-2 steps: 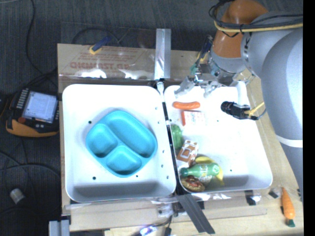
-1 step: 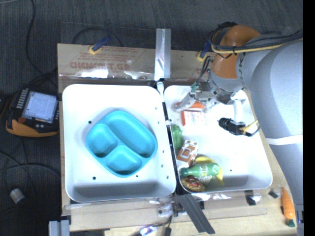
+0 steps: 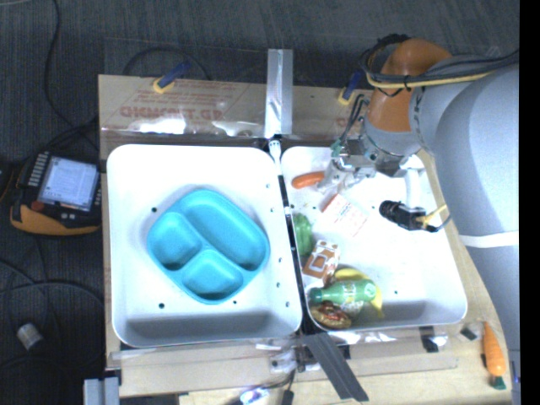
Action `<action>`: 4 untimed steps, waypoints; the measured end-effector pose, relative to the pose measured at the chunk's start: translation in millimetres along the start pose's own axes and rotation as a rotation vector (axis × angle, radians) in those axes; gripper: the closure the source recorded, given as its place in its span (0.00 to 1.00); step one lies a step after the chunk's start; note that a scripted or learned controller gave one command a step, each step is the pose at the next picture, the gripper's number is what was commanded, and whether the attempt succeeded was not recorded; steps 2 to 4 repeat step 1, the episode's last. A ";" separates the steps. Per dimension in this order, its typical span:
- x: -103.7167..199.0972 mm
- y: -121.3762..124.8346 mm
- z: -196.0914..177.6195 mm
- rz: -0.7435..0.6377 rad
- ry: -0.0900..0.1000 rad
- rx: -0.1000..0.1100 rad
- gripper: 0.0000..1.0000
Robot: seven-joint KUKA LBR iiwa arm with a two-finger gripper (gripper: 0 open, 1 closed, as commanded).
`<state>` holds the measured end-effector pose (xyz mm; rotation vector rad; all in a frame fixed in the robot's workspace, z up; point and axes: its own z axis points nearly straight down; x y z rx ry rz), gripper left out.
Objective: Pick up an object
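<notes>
The arm [image 3: 477,125] behind the end effector [image 3: 339,170] runs off the right edge. Well apart from it, a green bottle [image 3: 348,293] half-covers a brown thing [image 3: 331,315].

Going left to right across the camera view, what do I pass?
pendant → blue tray → orange item → hand

I see a handheld pendant [image 3: 59,191] with a lit screen lying on the dark carpet [image 3: 51,83], left of the bench [image 3: 469,264]. A small grey thing [image 3: 29,336] sits nearer me on the same carpet. A cardboard sheet [image 3: 194,108] lies along the bench's far edge with a yellow-and-blue clamp [image 3: 171,76] on it, and an orange-handled tool [image 3: 494,354] lies at the near right corner.
</notes>
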<state>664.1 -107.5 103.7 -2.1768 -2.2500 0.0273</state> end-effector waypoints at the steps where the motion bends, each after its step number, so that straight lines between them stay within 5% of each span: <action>1: 60.2 3.5 -136.5 0.105 0.003 -0.018 1.00; 4: 60.2 3.5 -136.5 0.105 0.003 -0.018 1.00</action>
